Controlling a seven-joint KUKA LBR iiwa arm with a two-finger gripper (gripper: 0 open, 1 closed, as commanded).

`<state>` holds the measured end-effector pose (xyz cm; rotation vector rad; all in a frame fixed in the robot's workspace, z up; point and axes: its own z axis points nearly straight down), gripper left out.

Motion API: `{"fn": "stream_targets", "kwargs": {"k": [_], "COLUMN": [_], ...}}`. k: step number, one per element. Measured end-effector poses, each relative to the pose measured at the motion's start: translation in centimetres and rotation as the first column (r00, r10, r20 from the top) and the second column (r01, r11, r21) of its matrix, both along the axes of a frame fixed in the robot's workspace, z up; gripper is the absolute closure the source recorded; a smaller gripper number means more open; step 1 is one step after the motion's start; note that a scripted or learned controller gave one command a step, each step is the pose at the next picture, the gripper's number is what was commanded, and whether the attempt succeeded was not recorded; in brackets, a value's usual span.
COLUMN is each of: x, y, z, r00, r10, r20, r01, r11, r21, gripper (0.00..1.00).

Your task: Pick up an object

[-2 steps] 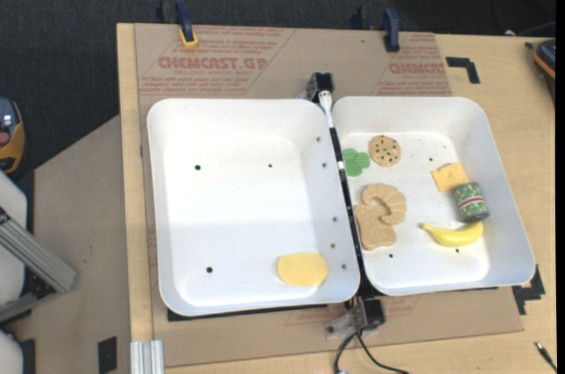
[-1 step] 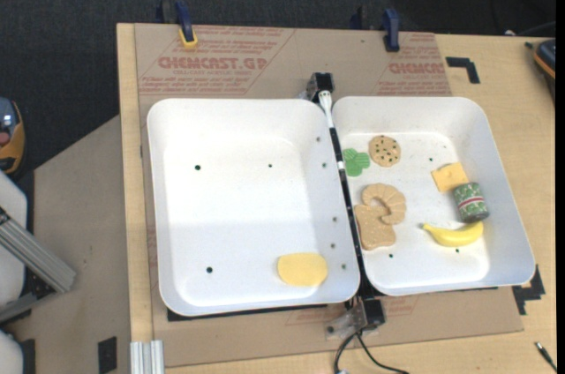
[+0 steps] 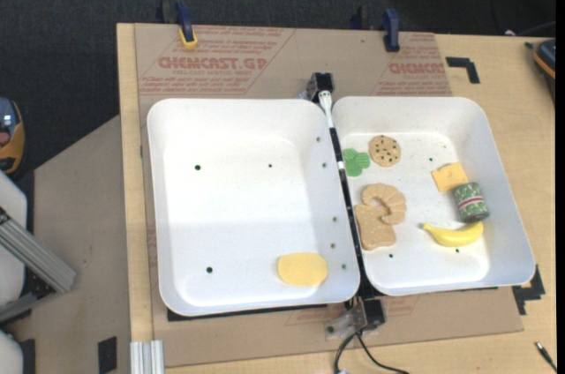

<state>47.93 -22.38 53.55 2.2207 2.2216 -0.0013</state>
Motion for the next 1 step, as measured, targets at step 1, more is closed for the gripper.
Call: {"fn": "stream_targets", "kwargs": {"k": [1], "x": [0.00], "y": [0.00], "z": [0.00], "r00": [1.000], "r10": [0.000], "r20": [0.000], "r01": [0.000], "r11": [1.000], "r21": [0.000], "gripper": [1.00]}}
